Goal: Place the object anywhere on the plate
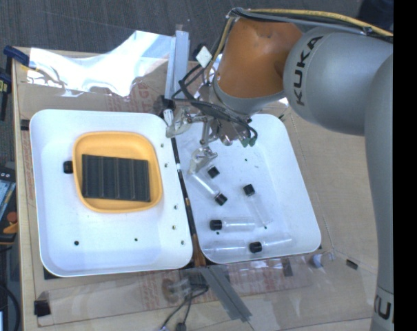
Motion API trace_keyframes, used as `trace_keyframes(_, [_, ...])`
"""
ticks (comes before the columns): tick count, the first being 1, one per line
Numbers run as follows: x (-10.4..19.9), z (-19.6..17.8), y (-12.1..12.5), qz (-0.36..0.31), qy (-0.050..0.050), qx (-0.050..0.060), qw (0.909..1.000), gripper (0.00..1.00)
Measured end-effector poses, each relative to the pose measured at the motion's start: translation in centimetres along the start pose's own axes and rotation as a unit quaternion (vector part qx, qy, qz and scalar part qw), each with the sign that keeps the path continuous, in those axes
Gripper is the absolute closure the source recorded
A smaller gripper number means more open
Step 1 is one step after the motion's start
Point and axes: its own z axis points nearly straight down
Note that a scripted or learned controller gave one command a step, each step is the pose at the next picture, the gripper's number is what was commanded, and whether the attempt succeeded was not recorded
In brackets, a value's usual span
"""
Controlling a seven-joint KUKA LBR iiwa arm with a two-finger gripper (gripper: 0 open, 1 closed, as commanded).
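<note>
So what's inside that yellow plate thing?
A dark ribbed rectangular mat lies inside the yellow rounded plate, covering most of its floor, so whatever is beneath it is hidden. A small black piece sits just outside the plate's left rim, on the left white bin.

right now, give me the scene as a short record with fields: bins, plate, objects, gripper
left bin: holds a yellow plate with a dark ribbed insert; a small black piece lies beside the plate
right bin: several clear vials with black caps, scattered
gripper: low over the right bin's upper left part, near one vial
held object: cannot tell
task state: no vial on the plate yet
</note>
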Motion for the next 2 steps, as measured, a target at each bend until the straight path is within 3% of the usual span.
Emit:
trace_keyframes(1, [-2.4,0.0,3.0,-0.219,0.000,0.000,0.9757,0.00])
trace_keyframes(2, [1.7,0.1,0.8,-0.368,0.002,-0.002,0.9300,0.00])
